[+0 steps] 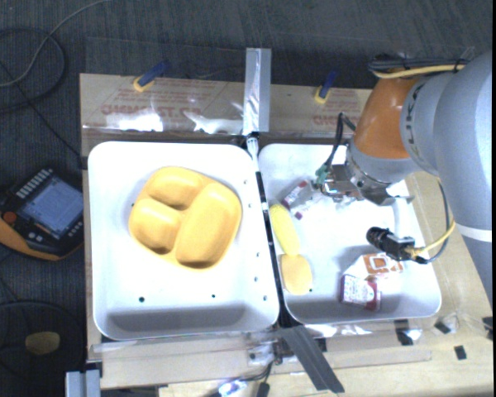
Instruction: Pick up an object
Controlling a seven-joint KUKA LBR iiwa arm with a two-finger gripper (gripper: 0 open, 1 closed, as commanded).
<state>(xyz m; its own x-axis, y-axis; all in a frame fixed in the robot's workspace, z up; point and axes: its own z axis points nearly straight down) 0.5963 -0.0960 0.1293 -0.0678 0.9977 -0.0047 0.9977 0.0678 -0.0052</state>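
- Hovering low in the right bin (430, 304), the gripper (335, 180) hangs just beside a small silvery packet (298, 193), likely its target.
- Whether it is open or closed cannot be told.
- Red packets (362, 290) lie well apart.

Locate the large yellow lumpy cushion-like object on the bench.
In the camera view, the large yellow lumpy cushion-like object lies in the middle of the left white bin, across the divider from the pale yellow oblong pieces in the right bin.

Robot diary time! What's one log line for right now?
arm: over right bin | pincer: near small wrapped packet | grip: cannot tell | left bin: big yellow lump | task: not yet done
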